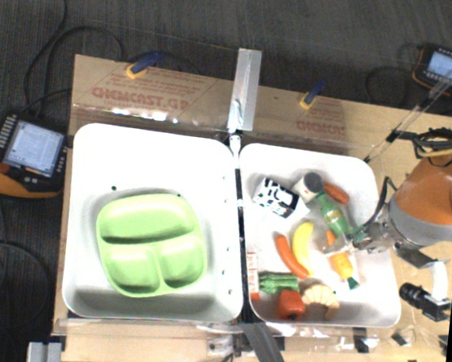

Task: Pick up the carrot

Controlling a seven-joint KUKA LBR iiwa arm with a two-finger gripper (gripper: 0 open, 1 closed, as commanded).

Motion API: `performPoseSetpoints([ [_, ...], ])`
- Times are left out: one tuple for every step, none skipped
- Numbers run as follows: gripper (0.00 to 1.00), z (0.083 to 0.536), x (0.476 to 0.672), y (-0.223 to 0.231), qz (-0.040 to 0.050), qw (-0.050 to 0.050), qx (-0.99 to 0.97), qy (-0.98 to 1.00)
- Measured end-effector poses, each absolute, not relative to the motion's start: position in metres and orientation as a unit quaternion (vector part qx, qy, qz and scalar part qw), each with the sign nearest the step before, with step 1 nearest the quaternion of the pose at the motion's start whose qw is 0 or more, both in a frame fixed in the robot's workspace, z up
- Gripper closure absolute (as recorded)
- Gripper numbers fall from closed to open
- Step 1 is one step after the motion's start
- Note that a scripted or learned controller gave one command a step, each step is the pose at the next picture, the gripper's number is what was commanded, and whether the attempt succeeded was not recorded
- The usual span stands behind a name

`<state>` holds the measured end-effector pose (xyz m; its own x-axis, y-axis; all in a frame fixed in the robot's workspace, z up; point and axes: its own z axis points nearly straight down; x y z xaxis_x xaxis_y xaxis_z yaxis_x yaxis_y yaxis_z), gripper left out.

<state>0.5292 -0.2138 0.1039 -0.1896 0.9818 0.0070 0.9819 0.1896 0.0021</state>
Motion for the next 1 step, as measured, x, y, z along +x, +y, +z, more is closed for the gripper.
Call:
performPoseSetpoints([
  [1.00, 0.1810, 0.5976, -0.1906, 0.0013, 0.000, -0.694, -0.720],
])
